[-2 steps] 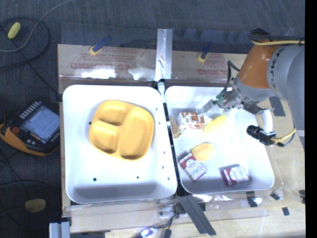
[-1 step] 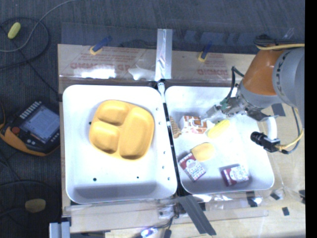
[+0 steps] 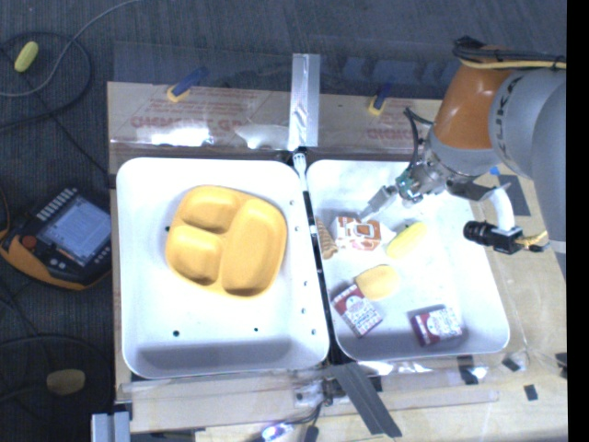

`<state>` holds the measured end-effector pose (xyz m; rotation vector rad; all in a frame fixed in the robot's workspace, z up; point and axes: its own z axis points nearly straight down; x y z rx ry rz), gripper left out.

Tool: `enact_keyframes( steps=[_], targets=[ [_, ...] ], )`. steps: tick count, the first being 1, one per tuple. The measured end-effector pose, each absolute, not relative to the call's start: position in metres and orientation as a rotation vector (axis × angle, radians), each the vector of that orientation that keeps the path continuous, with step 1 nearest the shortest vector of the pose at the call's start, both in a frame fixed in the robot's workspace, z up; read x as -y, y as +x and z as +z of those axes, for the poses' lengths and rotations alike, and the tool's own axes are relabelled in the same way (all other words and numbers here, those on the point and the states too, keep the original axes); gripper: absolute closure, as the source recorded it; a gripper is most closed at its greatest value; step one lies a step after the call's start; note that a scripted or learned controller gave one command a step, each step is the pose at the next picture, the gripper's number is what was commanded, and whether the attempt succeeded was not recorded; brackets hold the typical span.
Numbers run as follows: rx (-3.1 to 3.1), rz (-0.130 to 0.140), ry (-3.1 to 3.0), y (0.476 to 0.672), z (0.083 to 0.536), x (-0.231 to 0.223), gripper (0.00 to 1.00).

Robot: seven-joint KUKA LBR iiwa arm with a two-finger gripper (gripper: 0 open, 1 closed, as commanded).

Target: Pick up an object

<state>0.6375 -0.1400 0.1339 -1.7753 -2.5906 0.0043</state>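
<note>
The gripper (image 3: 370, 208) hangs low in the right bin (image 3: 479, 284), but it is too small and blurry to tell how it is set. Just below it lies a small orange and white packet (image 3: 355, 233). A yellow lemon-shaped thing (image 3: 406, 239) sits beside it. The left bin (image 3: 147, 339) holds a big yellow tray (image 3: 225, 239).

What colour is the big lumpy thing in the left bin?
Yellow, a warm golden shade. The lumpy thing shows best in the camera view, lying in the left bin.
</note>
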Motion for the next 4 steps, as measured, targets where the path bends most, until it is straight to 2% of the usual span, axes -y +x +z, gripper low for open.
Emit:
enact_keyframes(
  steps=[1,2,3,4],
  targets=[
    [2.519,-0.028,-1.928,0.596,0.114,0.126,0.00],
    [2.212,-0.064,-2.298,0.575,0.111,0.119,0.00],
    [2.160,-0.009,-2.296,0.602,0.089,0.112,0.00],
    [2.159,-0.003,-2.293,0.602,0.096,0.113,1.00]
  ],
)
